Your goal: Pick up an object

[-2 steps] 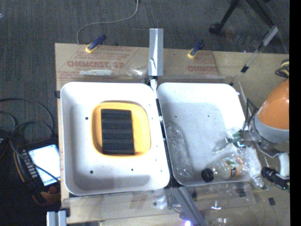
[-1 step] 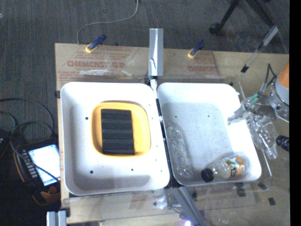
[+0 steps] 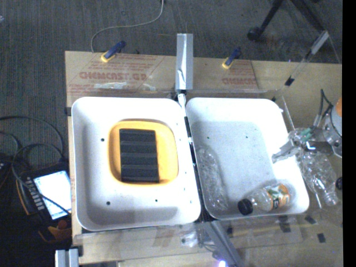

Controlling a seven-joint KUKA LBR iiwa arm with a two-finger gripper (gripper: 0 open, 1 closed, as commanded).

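Gripper [image 3: 285,151] hung at the right bin's [image 3: 233,113] right rim, fingers apart, nothing between them. Plastic bottle [image 3: 264,199] lay unlifted in the bin; pick remained undone.

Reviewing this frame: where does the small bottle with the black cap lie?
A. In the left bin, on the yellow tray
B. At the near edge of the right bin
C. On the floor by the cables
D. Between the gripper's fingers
B: the bottle lies on its side near the right bin's near edge, apart from the gripper.
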